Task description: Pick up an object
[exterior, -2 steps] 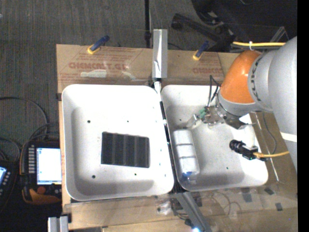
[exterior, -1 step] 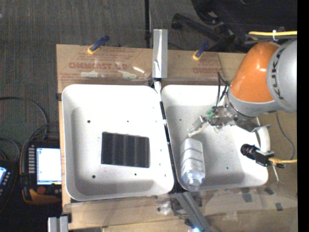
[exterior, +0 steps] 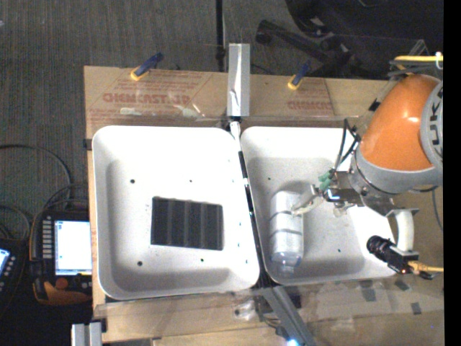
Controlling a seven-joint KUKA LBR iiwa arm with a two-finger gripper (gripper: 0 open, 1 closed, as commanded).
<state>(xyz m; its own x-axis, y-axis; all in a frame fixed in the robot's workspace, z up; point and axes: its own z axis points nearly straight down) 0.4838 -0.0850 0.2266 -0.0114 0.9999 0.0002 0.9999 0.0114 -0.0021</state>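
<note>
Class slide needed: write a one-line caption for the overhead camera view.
KUKA arm's end effector reaches toward a clear plastic bottle lying in the right bin; a dark ribbed tray sits in the left bin.

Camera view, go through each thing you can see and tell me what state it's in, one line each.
Clear bottle: lying on its side in the right bin, untouched.
Dark ridged block: lying flat in the left bin.
Left bin: holds the block.
Right bin: holds the bottle.
Gripper: over the right bin, beside the bottle's upper end, holding nothing visible.
</note>
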